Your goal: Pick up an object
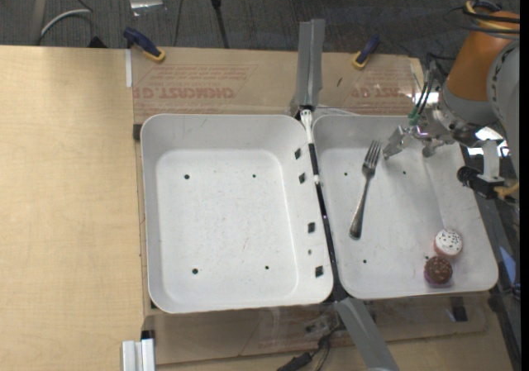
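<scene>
A metal fork (364, 189) lies in the right bin (397, 278), tines toward the back and handle toward the front. In that bin's front right corner sit a white speckled ball (448, 241) and, just in front of it, a dark reddish ball (438, 271). My gripper (411, 146) hangs over the back right part of the right bin, just right of the fork's tines. It is open, and nothing is between its fingers. The grey arm with its orange band (482, 55) comes in from the upper right.
The left bin (157, 196) sits beside the right one, with a dark divider strip (318, 196) between them. Cardboard (215, 84) held by clamps lies behind the bins. Wooden bench top (66, 196) extends to the left.
</scene>
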You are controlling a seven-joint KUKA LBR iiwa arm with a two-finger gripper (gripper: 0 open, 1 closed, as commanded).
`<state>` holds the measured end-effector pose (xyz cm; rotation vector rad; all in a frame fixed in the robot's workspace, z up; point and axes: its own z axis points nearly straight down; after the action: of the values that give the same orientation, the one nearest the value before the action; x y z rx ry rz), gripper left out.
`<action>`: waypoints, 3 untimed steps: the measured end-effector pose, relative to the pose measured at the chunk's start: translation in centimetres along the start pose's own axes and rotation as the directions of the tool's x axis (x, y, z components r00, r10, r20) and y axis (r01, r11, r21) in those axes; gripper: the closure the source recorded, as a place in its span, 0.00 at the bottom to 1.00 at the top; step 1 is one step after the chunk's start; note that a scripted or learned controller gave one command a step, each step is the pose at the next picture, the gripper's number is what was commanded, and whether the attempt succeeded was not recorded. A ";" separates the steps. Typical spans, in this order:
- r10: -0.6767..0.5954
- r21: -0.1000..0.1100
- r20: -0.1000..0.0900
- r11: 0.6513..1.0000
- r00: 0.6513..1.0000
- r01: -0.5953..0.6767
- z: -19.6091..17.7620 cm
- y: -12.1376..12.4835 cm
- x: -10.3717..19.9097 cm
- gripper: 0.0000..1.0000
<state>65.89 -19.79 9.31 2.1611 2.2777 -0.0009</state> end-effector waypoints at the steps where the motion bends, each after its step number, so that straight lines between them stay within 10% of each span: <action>1: -0.050 0.001 -0.001 0.999 0.999 0.050 0.1 -7.1 7.2 0.00; 2: -0.148 0.000 0.000 0.989 0.989 0.148 0.1 -0.6 9.6 0.00; 3: -0.148 0.000 0.000 0.989 0.989 0.148 0.1 -0.6 9.6 0.00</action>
<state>64.77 -10.27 9.24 1.9857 2.4319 -0.0013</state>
